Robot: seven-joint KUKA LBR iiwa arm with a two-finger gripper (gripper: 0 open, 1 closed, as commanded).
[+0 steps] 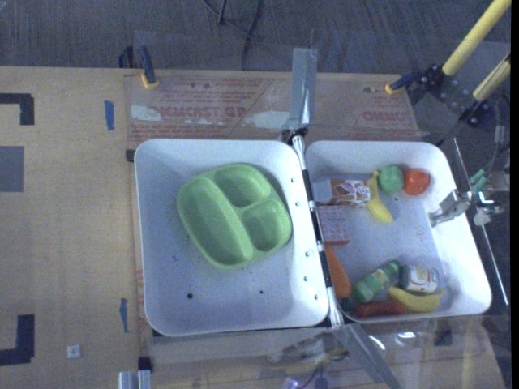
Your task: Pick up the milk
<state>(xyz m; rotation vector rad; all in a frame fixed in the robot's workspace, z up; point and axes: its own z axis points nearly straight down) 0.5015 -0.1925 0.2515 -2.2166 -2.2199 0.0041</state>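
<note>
The milk (350, 190), a small carton lying on its side at the right bin's (454, 173) rear-left corner, looks light, rigid and smooth; its flat faces suit pinching.

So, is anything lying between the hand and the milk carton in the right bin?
Yes. A yellow fruit lies right beside the milk carton on the side facing the hand, with a green piece and a red piece next to it. Nothing lies on top of the carton.
</note>
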